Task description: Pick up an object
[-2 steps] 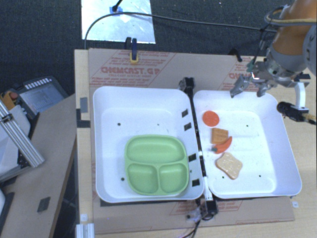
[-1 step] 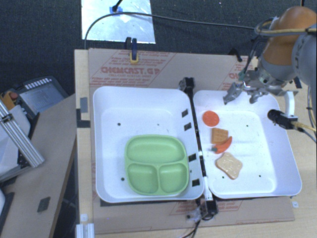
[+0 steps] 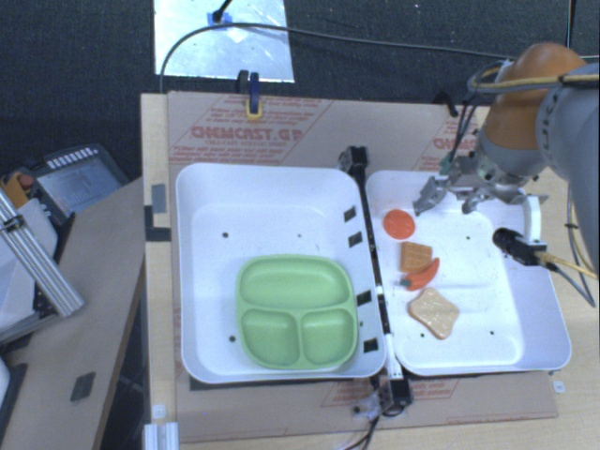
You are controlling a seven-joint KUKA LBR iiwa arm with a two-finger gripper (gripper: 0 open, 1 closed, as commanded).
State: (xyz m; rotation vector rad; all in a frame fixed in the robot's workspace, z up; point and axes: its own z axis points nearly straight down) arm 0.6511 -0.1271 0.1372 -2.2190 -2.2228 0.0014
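While the hand (image 3: 450, 195) hangs over the far side of the right bin (image 3: 534, 345), its two fingers look spread apart with nothing between them. Four small toy foods lie close together in that bin. The orange round piece (image 3: 399, 223) is nearest the hand, just beside it. Below it sit a tan cracker (image 3: 416, 255), a red slice (image 3: 425, 274) touching the cracker, and a piece of toast (image 3: 434, 312). They all look light and hard, maybe a bit slippery, and quite flat. The round piece seems the easiest pick: pinch it across its edges from above. A green plate (image 3: 296, 310) rests in the left bin (image 3: 202, 279).
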